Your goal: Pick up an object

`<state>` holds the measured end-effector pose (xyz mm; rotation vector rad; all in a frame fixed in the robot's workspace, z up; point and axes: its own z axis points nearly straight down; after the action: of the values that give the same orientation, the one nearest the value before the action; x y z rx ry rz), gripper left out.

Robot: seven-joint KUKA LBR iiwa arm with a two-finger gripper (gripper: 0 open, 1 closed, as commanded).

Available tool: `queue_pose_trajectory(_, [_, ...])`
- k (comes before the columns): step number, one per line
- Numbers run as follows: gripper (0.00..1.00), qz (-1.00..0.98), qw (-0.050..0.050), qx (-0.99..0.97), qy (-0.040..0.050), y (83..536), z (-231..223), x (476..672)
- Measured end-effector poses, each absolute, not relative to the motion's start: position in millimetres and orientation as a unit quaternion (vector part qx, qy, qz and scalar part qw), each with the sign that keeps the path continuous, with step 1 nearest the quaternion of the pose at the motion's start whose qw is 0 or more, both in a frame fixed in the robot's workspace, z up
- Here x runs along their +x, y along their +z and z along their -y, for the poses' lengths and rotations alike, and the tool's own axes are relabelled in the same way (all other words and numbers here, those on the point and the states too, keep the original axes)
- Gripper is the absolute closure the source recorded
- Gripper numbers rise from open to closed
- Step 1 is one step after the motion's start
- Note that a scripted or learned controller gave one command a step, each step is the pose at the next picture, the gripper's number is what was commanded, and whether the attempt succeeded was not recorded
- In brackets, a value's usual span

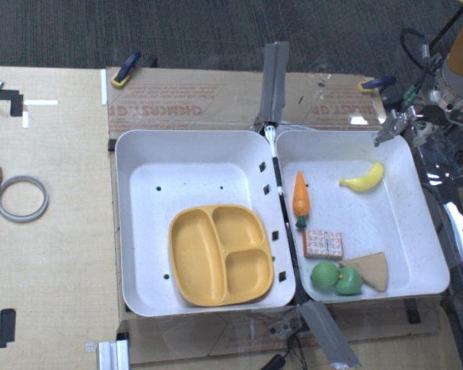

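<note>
The arm (459, 52) is cut off at the frame's right edge. Its gripper (389, 129), too small to read, hangs above-right of the banana (363, 179).

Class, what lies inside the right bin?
In the right bin: a banana, carrot, small box, green fruit and tan wedge. The fruit overlaps the wedge's corner, hiding it.

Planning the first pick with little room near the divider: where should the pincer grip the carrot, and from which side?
Grip the carrot across its orange body, coming from straight above. It lies flat, lengthwise beside the divider, green top toward the small box, so the fingers should probably close across its narrow width.
</note>
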<state>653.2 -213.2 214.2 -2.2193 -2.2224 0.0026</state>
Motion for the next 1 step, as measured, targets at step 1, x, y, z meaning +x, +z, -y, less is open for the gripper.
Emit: queue_pose_trajectory(1, [0.0,0.741,-0.001,-0.671,-0.0001,93.2,203.1,659.8])
